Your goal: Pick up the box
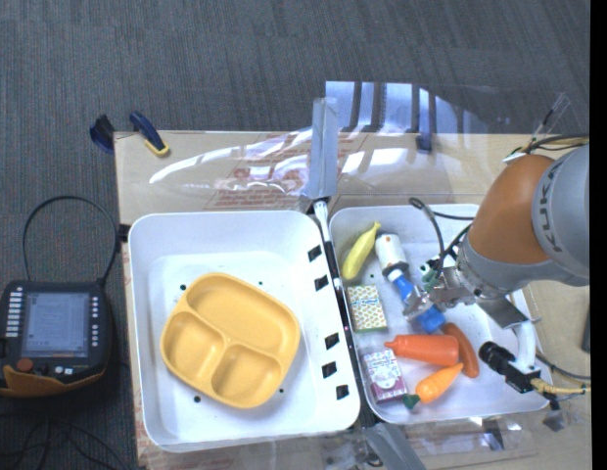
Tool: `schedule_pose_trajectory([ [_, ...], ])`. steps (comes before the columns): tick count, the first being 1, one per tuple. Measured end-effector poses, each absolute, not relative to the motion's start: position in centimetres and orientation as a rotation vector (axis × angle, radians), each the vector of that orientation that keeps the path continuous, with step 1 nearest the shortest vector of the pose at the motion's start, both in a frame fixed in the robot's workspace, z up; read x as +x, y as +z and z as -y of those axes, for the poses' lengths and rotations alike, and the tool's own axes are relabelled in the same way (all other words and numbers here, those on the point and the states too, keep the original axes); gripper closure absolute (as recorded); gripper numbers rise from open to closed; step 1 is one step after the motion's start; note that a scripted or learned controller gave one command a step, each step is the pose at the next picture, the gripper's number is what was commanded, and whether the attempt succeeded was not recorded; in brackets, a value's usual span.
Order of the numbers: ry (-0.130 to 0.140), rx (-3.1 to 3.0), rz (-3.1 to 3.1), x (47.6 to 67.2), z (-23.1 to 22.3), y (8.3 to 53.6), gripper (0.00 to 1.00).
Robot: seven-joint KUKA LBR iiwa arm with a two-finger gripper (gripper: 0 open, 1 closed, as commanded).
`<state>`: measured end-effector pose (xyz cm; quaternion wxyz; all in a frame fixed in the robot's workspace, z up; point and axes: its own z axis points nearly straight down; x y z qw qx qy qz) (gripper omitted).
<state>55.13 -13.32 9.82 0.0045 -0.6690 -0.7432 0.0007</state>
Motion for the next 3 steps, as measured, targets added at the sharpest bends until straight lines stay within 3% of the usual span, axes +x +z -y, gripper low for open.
schedule_pose_trajectory([
  [1,0.099,-1.982,2.328,59.8,12.7,8.8,1.00],
  [2,0.141,-1.952,2.317,61.0,12.5,8.6,1.00],
  [3,0.145,-1.977,2.305,61.1,12.2,8.6,1.00],
])
